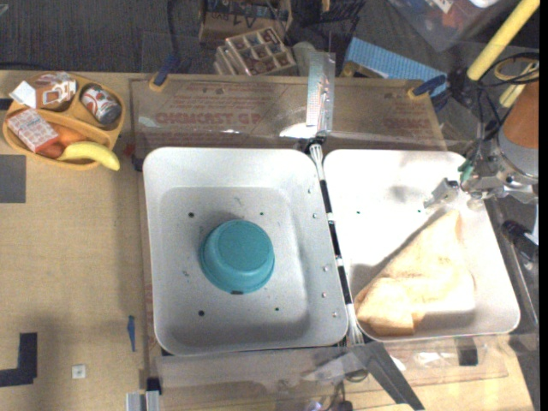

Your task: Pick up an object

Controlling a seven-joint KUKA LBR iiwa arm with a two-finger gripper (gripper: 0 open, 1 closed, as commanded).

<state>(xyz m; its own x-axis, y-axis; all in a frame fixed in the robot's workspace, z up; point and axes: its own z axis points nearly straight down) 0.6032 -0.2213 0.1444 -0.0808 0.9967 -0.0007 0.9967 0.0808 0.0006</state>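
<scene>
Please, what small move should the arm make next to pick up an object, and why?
Probably move the gripper down and toward the tan sponge-like piece in the right bin. The gripper is over that bin's upper right part with nothing visibly between its fingers, and the tan piece lies nearer than the teal bowl in the left bin.

Bench (pixel 68 255) bears two white bins: left bin (pixel 163 229), right bin (pixel 377 187), side by side, touching.

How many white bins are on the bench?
2. The left bin holds an upside-down teal bowl; the right bin holds a tan cloth, with the tool above its far right side.
</scene>
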